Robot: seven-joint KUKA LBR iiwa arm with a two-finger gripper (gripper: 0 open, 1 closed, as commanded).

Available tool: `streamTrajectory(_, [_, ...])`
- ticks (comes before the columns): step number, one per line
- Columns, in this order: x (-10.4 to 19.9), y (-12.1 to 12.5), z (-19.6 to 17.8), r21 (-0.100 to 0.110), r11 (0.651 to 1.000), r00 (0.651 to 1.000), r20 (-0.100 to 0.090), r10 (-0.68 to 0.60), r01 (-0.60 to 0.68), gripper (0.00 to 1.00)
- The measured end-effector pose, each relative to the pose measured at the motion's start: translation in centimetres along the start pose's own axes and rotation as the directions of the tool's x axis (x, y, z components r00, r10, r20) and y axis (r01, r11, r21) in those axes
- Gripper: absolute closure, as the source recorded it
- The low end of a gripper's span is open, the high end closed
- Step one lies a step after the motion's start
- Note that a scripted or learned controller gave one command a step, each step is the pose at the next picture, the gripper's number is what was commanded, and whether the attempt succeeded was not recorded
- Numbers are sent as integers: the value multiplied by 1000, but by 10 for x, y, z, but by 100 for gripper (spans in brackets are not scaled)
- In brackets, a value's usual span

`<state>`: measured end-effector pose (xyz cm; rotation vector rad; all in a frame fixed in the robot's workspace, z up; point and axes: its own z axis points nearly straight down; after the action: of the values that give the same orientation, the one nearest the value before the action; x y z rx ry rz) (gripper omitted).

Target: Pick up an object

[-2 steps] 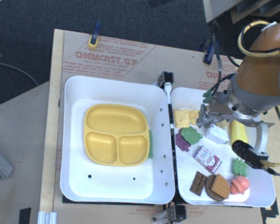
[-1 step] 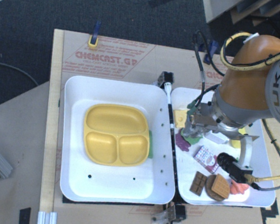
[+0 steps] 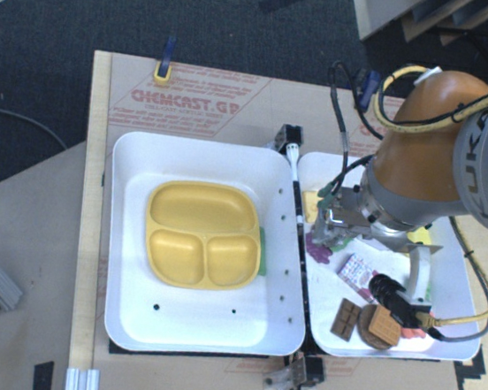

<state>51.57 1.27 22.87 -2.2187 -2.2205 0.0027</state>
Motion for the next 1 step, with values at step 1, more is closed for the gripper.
streamTrajectory(1, [1,5,14,1,1000,1000,0,1,-1,100])
